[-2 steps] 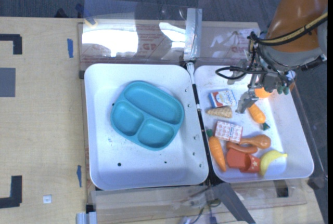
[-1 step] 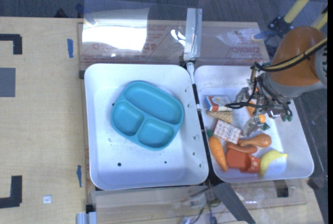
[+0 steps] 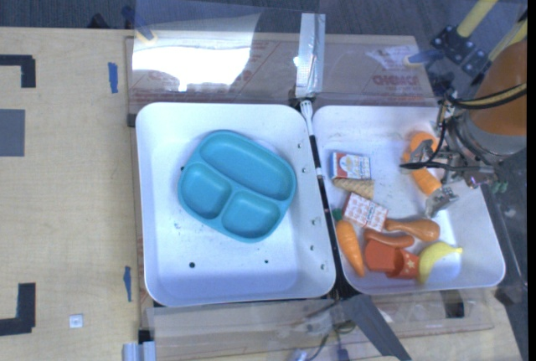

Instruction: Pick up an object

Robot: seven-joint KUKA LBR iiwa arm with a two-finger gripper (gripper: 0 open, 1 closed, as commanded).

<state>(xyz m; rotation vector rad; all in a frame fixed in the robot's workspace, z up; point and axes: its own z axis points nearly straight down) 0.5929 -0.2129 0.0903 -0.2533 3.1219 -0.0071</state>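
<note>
Two white bins sit side by side on the worktop (image 3: 67,183). The left bin (image 3: 167,267) carries one blue divided plate (image 3: 238,183). The right bin (image 3: 481,259) is crowded: a small carton (image 3: 351,165) beside the divider, an ice-cream cone (image 3: 353,183) just near of it, a patterned packet (image 3: 365,211), a carrot (image 3: 349,247), a red block (image 3: 389,257), a brown drumstick shape (image 3: 410,227), a yellow lemon (image 3: 435,255) at the near right, and an orange piece (image 3: 420,152) at the far right. The arm (image 3: 502,91) reaches in from the right, wrist low over the bin's right side. The end effector (image 3: 441,198) hangs just beside the orange piece; its opening cannot be told.
</note>
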